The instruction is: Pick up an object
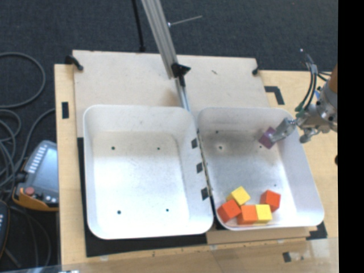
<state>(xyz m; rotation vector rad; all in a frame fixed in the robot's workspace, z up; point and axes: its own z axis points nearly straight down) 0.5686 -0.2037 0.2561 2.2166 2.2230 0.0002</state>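
My gripper (275, 134) reaches in from the right over the right bin (301, 169), near its upper right wall. A small purple block (267, 137) sits at the fingertips, gripped between them and apparently raised off the bin floor. The grey fingers (285, 128) slant down and to the left from the wrist. Several loose blocks lie at the front of the right bin: a yellow block (240, 195), a red-orange block (271, 199), an orange block (230, 210), another orange block (248, 214) and a second yellow block (263, 212).
The left bin (96, 169) lies beside the right one, with a dividing rim (200, 164) between them. A slanted metal post (162, 33) rises behind the bins. Cables and a handheld pendant (40, 175) lie left of the bench.
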